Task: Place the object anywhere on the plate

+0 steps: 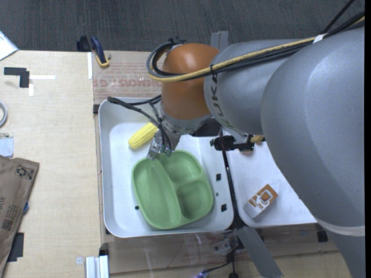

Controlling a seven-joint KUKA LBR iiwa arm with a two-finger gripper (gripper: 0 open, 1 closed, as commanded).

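A green divided plate [174, 193] lies in the left white bin [113, 172], toward its front. A yellow corn cob [142, 136] rests on the bin floor just behind the plate's far-left rim. My gripper [160, 148] hangs under the orange wrist band, right next to the cob's right end and over the plate's far rim. The fingers are small and dark against the bin, and the wrist hides most of them. Nothing is visible between them.
The right bin [278, 213] holds a small white and orange carton [261, 200] near its front. The big grey arm covers most of the right bin and the back of the left one. Brown paper and tools lie on the bench at left.
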